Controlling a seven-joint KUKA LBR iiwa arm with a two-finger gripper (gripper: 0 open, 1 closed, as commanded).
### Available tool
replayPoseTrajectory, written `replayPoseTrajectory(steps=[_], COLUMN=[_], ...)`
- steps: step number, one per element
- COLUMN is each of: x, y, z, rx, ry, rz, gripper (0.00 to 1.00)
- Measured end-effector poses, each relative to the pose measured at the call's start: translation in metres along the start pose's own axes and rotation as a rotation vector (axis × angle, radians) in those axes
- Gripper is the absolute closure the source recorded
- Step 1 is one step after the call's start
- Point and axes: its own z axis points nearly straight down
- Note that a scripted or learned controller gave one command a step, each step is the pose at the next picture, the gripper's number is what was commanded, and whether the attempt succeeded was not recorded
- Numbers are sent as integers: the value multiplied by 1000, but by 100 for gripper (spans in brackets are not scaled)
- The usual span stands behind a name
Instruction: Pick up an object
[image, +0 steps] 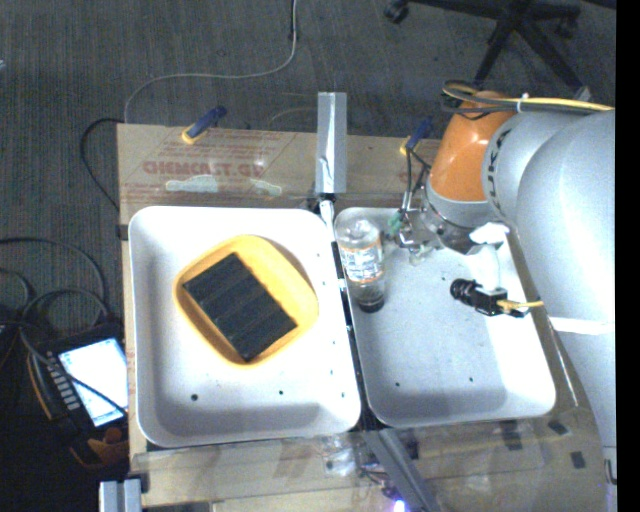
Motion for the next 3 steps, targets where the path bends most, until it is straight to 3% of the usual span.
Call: replayPoseTrajectory(steps=[1,2,3], x=[-72,-42,2], y=[-20,9,-23], z=[-23,2,-74], rx=[1,-1,0], ry=[2,0,1], rz=[153,20,-71], gripper=[0,0,0])
